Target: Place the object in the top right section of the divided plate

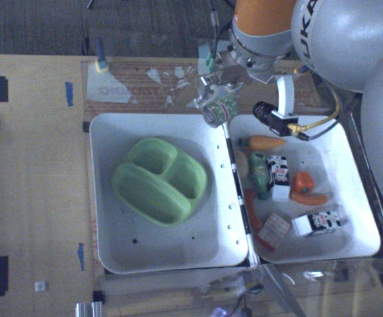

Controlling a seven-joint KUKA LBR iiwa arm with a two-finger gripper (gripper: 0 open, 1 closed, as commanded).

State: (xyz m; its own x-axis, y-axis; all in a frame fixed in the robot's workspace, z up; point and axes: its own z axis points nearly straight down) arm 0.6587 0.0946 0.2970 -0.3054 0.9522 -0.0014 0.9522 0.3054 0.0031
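Camera view shows the grey arm as the biggest thing in it. It reaches in from behind and to the right of the pincer, its orange band just above the wrist and the wrist tipped downward and left.

The two white bins come next. The left bin spreads out ahead of and to the left of the pincer. The right bin lies to its right, with a carrot, a green bottle and small cartons below and right of the pincer. The pincer hangs over the far end of the seam between the two bins.

The green divided plate sits in the left bin, below and left of the pincer and well apart from it. Its top right section is the compartment nearest the pincer.

Smallest is the task's thing, a little can. It appears to be pinched between the fingers, lying on its side just under them with its round end facing down.

The step in hand looks like the carry to the plate. To do it well, the arm should travel down-left until the can is squarely over the top right section. It should clear the bin rim and lower close to the plate before letting go. A can on its side may roll over the low ridge into a neighbouring compartment.
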